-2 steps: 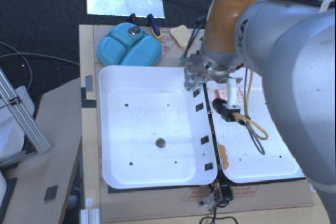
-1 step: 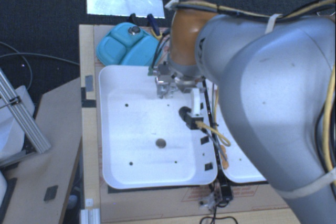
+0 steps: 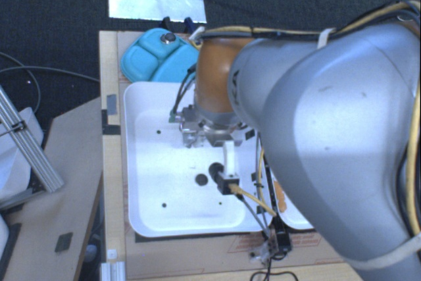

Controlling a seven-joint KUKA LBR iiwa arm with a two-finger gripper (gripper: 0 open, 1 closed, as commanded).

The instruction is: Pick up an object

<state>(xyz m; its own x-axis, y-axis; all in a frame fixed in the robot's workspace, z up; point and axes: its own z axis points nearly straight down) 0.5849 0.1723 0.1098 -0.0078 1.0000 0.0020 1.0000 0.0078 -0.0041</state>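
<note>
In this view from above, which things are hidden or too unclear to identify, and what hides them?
Right bin: camera view, almost all covered by the grey arm; a strip of its near rim shows.
Orange thing close to that rim: mostly under the arm, kind unclear.
Blue thing behind the left bin: its right end is hidden by the arm's orange band.
Dark spot on the left bin's floor: too small to identify.
</note>
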